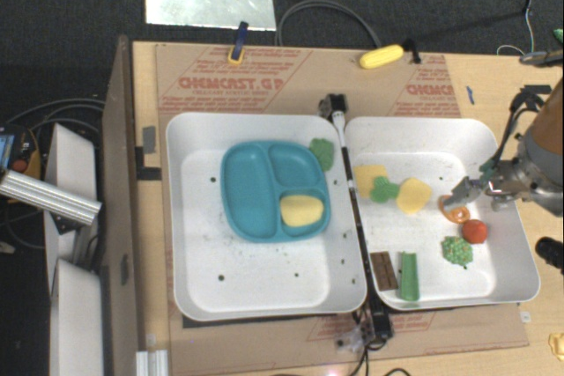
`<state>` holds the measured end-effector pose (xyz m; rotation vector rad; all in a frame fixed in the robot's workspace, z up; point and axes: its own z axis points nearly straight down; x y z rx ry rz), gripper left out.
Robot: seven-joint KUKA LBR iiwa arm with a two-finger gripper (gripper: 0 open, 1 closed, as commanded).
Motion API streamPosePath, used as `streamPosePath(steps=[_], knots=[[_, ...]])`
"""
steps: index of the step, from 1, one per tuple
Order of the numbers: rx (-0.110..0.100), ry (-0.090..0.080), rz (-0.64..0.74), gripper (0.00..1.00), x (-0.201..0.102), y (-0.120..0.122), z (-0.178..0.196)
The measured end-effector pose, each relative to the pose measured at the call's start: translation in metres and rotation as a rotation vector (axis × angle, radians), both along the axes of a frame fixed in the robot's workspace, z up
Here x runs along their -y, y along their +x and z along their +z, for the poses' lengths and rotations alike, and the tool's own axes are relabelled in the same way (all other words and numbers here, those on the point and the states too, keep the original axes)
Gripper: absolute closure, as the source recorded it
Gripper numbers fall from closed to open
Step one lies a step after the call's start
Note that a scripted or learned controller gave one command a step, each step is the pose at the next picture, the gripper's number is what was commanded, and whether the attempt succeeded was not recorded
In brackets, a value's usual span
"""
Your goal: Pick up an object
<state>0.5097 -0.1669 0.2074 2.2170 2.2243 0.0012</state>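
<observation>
My gripper (473, 188) reaches in from the right and hangs low over the right bin (423, 132), near its right side. Directly beneath its tip lies a small orange ring (456, 212), with a red tomato-like ball (475, 231) next to it and a green broccoli piece (456, 251) below that. To the gripper's left sit a yellow lump (414, 195), a green piece (383, 189) and a paler yellow piece (368, 175). A brown block (382, 269) and a green bar (408, 276) lie by the bin's front edge.
The left bin (203, 277) holds a blue divided plate (256, 189) with a yellow item (301, 210) in its lower right compartment. A green piece (322, 152) rests by the plate's top right corner. A yellow object (382, 57) lies on the cardboard behind the bins.
</observation>
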Motion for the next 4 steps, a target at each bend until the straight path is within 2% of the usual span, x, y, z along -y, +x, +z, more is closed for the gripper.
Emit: streamPosePath(steps=[1,2,3,4], knots=[[-0.002,-0.001,-0.003,0.0,0.023,0.008,-0.129],[-0.003,0.001,-0.004,0.0,0.024,-0.025,-0.123],[0.003,-0.001,-0.002,1.0,0.024,-0.022,-0.112],[0.017,-0.003,0.01,1.0,-0.02,0.074,-0.015]])
